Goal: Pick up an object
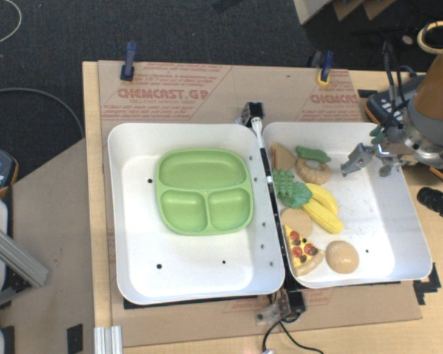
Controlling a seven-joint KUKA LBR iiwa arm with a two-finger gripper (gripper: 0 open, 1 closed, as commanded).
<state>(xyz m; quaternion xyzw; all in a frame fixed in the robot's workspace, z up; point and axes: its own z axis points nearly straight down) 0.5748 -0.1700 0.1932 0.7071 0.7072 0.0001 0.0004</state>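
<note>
We see the hand (368,158) hovering over the right bin (387,220) near its upper right corner, fingers spread and holding nothing. The toy food, a banana (323,198) among it, lies well apart along that bin's left side. The left bin (133,220) holds a green tray (204,190).

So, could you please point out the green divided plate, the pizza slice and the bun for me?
green divided plate (204,170): camera view, floor of its large upper compartment.
pizza slice (301,249): camera view, middle of the topped face.
bun (342,257): camera view, centre of its rounded top.
</note>
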